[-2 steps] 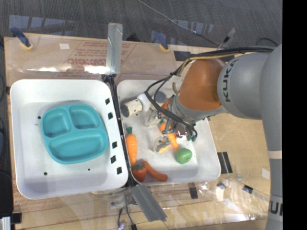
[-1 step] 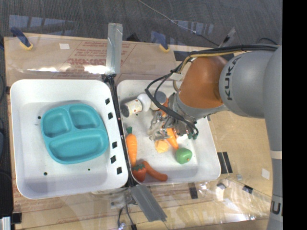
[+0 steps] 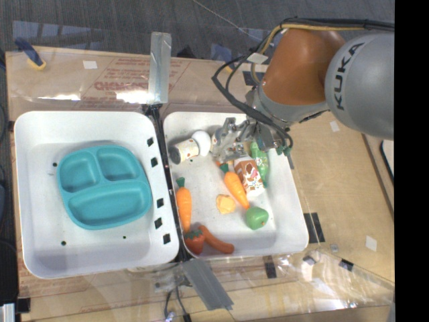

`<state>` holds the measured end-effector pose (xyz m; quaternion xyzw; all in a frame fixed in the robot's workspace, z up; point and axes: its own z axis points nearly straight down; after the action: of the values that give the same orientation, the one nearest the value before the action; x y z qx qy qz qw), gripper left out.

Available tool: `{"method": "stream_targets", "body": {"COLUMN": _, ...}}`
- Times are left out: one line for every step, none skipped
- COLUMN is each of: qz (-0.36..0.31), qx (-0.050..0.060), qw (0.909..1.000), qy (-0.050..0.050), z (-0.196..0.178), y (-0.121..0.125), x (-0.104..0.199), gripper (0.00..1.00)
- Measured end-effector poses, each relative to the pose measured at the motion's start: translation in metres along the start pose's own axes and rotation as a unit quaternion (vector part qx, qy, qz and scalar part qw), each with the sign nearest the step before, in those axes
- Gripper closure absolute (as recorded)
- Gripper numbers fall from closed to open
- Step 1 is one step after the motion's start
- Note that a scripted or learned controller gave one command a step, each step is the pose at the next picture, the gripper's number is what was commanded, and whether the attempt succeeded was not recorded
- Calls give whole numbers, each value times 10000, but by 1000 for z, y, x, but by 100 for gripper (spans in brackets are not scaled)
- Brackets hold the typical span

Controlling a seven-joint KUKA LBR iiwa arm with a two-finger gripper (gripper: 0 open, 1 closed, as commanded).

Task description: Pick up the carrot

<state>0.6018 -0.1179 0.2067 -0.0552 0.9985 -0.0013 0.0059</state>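
Two carrots in the right bin point(image 3: 295, 213). One carrot point(image 3: 235, 187) lying slantwise near the bin's middle, leafy end up toward the claw point(image 3: 231, 139), tip down toward a green pepper-like toy point(image 3: 256, 217); just below the claw, apart from it, pressed against a small printed carton point(image 3: 249, 174) on its right side. Second carrot point(image 3: 183, 205) hugging the bin's left wall, upright along the divider, well apart from the claw, its lower end just above a red chili-shaped toy point(image 3: 208, 240) in the bin's lower left corner. Small orange-yellow piece point(image 3: 226, 204) between the two carrots, just beside the middle carrot's tip.

Claw hanging over the upper middle of the right bin, beneath the orange-banded wrist point(image 3: 298, 66); metal parts tangled in view with cables and a green item point(image 3: 261, 161) beside the carton. Cannot tell whether open or closed, nor whether touching anything; nothing plainly held. White cylinder with a dark end point(image 3: 188, 147) to the claw's left, near the bin's upper left corner.

Left bin point(image 3: 33, 247) carrying a teal divided plate point(image 3: 104, 185). Both bins side by side on the tabletop point(image 3: 348, 206).
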Motion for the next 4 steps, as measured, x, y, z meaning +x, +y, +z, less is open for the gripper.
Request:
{"method": "stream_targets", "body": {"qz": -32, "qx": -9, "qw": 10000, "qy": 71, "z": 50, "y": -84, "x": 10, "gripper": 100}}
{"method": "stream_targets", "body": {"qz": -57, "qx": -14, "qw": 10000, "qy": 49, "z": 48, "y": -81, "x": 8, "gripper": 0}}
{"method": "stream_targets", "body": {"qz": 119, "qx": -36, "qw": 9999, "qy": 85, "z": 102, "y": -12, "x": 74, "gripper": 0}}
{"method": "stream_targets", "body": {"qz": 84, "qx": -19, "qw": 9999, "qy": 54, "z": 90, "y": -12, "x": 71, "gripper": 100}}
